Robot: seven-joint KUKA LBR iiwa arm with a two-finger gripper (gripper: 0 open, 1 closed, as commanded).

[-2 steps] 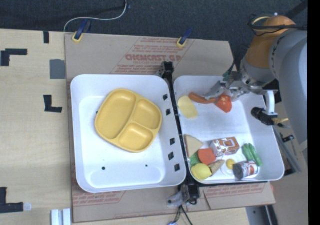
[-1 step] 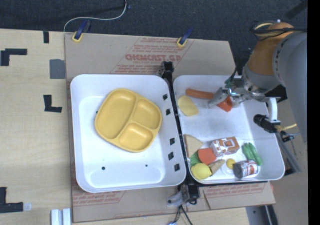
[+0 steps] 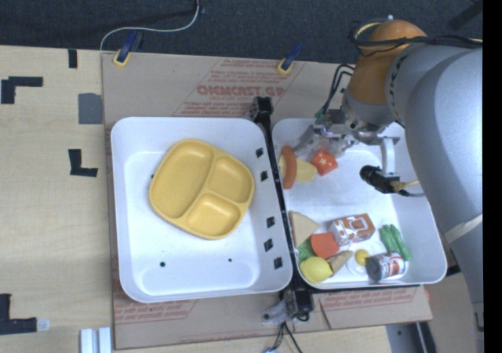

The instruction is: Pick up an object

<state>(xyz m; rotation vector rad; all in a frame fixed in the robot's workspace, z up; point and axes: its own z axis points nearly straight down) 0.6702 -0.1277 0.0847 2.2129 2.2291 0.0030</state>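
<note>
Two white bins (image 3: 125,210); one yellow plate (image 3: 201,187)

Bulky grey arm (image 3: 447,132), orange wrist band (image 3: 376,69), black cables

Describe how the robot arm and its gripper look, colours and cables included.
The arm is bulky, rounded and smooth grey, with an orange band above the wrist. Thin black cables loop around the orange section. The gripper is a small assembly of grey and dark metal parts; its details are too small to tell.

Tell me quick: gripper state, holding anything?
Gripper: cannot be told. It sits low in the right bin above a small red-orange object; no grasp visible.
</note>
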